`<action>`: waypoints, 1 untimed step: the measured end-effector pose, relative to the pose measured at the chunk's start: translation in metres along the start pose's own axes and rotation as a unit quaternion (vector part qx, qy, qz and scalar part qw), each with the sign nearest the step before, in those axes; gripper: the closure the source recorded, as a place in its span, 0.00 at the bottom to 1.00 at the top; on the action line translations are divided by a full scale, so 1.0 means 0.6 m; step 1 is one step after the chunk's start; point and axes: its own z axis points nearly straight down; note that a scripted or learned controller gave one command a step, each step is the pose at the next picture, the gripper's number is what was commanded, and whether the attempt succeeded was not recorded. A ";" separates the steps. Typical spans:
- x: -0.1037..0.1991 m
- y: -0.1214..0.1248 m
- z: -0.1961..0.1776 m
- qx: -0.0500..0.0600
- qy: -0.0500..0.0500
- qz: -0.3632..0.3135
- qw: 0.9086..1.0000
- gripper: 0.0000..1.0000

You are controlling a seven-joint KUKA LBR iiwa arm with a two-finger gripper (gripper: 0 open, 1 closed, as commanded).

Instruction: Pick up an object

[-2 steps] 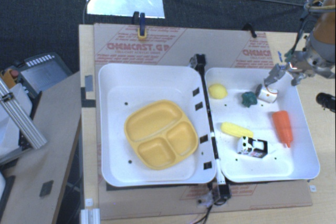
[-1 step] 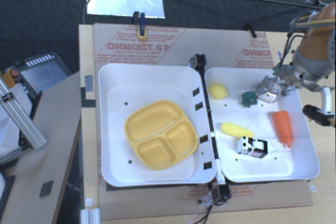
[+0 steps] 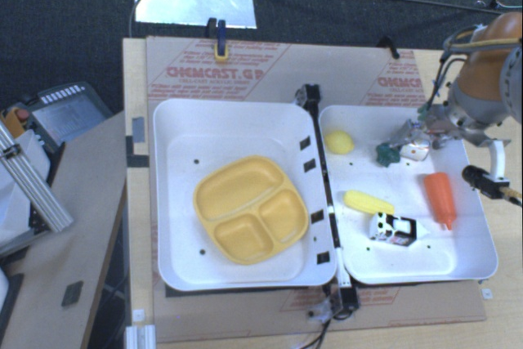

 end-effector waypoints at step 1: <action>0.000 -0.005 -0.011 0.007 0.001 -0.001 1.000 1.00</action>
